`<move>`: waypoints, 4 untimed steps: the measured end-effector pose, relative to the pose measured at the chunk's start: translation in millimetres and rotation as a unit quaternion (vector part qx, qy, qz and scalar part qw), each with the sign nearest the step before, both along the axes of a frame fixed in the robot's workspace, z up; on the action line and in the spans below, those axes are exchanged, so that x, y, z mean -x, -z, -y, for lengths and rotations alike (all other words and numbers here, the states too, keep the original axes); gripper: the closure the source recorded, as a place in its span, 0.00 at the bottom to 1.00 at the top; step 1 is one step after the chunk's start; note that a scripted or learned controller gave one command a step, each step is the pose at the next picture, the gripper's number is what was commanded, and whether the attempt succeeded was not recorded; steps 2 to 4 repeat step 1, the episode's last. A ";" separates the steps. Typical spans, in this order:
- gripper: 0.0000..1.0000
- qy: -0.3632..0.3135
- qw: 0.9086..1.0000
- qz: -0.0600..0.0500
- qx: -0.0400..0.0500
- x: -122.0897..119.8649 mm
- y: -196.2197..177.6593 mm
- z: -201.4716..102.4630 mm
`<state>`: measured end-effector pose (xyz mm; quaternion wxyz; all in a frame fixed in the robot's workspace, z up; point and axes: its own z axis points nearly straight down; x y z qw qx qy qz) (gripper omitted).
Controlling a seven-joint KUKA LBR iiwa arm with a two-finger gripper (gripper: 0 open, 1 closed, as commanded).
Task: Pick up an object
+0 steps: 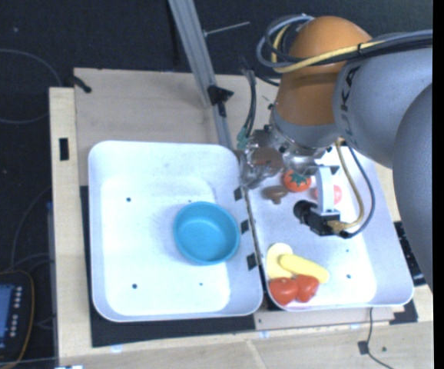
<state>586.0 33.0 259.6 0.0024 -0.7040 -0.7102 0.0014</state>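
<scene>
Pincer (259,167): hangs low at the wrist of the grey arm (391,106), over the inner edge of the right bin (376,283); cannot tell from this slant whether open or closed, and nothing is seen gripped.
Nearest candidate: small brown piece (274,194), just beside the pincer on its near side, a touch toward the view's right; too blurred to name.
Second candidate: round red-orange fruit (297,180) with a green top, near the pincer toward the view's right, just past the brown piece.
Long axis: none to speak of on the round fruit, so probably no wrist turn needed there.
Farther candidates: yellow banana (306,267) and red pieces (293,289), well apart from the pincer toward the view's bottom edge; banana's long axis slants from upper left to lower right.
Blue bowl (205,233): below and left of the pincer, across the seam, in the left bin (130,283).
Desk (64,114): pale wood, carries both bins beneath the pincer.
Key relation: likeliest target lies right of and slightly nearer than the pincer, calling for a short shift before any descent.
Task stage: nothing lifted yet, by the look of it.
</scene>
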 end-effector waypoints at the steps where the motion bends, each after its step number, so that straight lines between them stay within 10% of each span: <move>1: 1.00 0.000 1.000 -0.002 0.001 -5.6 22.7 -55.1; 4: 1.00 0.000 1.000 -0.002 0.001 -5.6 22.7 -55.1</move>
